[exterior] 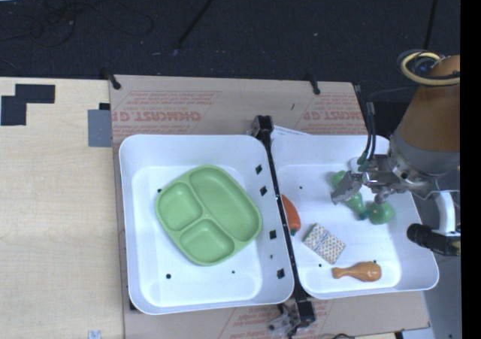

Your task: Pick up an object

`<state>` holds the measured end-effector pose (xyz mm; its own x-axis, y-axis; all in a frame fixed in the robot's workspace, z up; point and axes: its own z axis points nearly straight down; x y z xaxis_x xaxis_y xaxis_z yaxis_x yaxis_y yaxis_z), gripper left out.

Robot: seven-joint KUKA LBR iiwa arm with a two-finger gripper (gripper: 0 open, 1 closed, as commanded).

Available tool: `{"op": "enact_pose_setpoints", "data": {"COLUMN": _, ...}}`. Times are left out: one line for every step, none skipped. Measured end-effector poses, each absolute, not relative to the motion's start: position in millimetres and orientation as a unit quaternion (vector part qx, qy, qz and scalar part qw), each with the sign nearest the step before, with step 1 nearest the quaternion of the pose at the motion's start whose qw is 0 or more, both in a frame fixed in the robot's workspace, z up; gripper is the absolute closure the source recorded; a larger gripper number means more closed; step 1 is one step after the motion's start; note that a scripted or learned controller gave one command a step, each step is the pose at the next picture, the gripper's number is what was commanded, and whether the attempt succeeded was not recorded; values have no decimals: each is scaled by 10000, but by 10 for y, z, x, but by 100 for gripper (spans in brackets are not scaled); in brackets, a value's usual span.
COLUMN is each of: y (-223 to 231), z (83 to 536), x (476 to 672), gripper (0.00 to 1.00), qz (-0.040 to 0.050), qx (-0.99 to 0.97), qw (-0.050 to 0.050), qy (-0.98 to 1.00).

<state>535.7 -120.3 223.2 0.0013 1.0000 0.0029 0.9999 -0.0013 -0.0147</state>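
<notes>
The grey two-finger gripper (366, 193) is hovering spread open over a green plastic toy (373, 210) in the right white bin (421, 273); nothing is being lifted yet.

I read both white bins (143, 180) as smooth plastic, faintly glossy. Green divided plate (208, 213): matt plastic. Under the bins, brown printed cardboard (188, 108). The surface (52, 217) at nine o'clock looks like pale wood grain. Orange drumstick toy (359, 273) shines slightly. Gripper (368, 193) parts look like dull grey metal.
</notes>
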Motion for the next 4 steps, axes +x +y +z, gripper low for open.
{"op": "enact_pose_setpoints", "data": {"y": -1207, "z": 2287, "x": 5380, "gripper": 0, "qz": 9, "qx": -7071, "qw": 18, "qy": -7071}}
{"op": "enact_pose_setpoints", "data": {"y": -1221, "z": 1847, "x": 5394, "gripper": 0, "qz": 23, "qx": -7072, "qw": 33, "qy": -7070}}
{"op": "enact_pose_setpoints", "data": {"y": -1210, "z": 1255, "x": 5283, "gripper": 0, "qz": 27, "qx": -7074, "qw": 46, "qy": -7068}}
{"op": "enact_pose_setpoints", "data": {"y": -1184, "z": 912, "x": 5313, "gripper": 0, "qz": -31, "qx": -7069, "qw": 20, "qy": -7073}}
